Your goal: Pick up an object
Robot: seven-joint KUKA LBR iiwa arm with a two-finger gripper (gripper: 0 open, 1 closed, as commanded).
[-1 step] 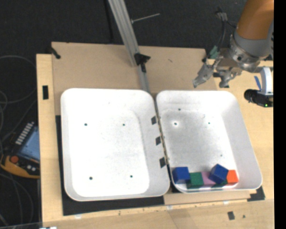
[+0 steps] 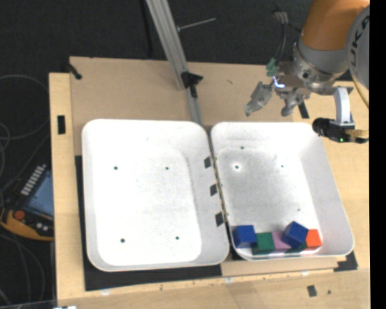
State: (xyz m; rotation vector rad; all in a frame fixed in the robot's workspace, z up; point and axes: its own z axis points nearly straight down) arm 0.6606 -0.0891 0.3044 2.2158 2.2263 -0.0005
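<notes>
White right bin (image 2: 309,148) holds blue, green, pink and orange blocks (image 2: 278,237) along its near wall; end effector (image 2: 274,102) hovers above its far rim, fingers spread, holding nothing.

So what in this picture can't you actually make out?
- Arm: its upper part is cut off by the top edge of the camera view.
- Pink block: mostly covered by the blue block in front of it, so its shape is unclear.
- Green block: its lower part is hidden behind the right bin's rim.
- Handheld device: cut off by the left edge, screen too small to read.
</notes>
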